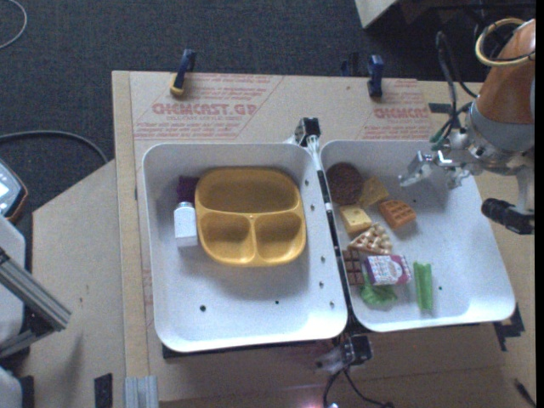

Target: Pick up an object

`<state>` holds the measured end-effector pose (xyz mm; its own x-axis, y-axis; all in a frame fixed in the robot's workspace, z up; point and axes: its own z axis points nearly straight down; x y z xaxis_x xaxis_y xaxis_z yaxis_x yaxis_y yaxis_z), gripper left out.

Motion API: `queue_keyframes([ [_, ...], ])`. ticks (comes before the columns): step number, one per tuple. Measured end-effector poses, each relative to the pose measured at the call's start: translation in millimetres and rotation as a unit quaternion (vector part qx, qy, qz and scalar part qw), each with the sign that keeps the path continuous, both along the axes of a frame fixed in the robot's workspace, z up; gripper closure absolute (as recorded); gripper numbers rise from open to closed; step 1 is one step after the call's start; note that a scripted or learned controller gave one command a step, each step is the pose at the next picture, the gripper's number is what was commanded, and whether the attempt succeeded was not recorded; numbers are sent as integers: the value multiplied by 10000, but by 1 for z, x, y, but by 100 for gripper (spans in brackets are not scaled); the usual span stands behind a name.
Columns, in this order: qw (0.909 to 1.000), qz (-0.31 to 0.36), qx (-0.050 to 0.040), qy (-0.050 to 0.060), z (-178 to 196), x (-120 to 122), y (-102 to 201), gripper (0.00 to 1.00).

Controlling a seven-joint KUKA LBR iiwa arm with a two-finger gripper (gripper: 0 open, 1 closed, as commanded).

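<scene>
My gripper (433, 175) hangs over the far part of the right bin (476, 253), open, with bare bin floor showing between its fingers. It holds nothing. To its left and nearer the front lie the food toys: a brown round patty (344, 181), a tan wedge (373, 192), a yellow cheese block (356, 219) and an orange waffle square (397, 214). The orange square is the closest, a little below and left of the fingertips. Further front are a lattice waffle (371, 241), a pink packet (387, 270), a green leaf (376, 295) and a green stick (422, 284).
The left bin (161, 287) holds a yellow divided tray (251, 215), a white bottle (185, 224) and a dark purple item (187, 185). A ridge (327, 219) separates the bins. The arm's orange band (510, 83) stands above the right bin's far right corner.
</scene>
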<state>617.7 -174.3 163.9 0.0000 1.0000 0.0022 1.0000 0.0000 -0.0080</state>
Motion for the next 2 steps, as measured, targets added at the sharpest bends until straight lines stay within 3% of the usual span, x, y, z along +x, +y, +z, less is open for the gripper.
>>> queue_keyframes([
  [1,10000,9,-2,-10,-56,9,1,0],
  [2,10000,10,-3,-53,-76,11,2,0],
])
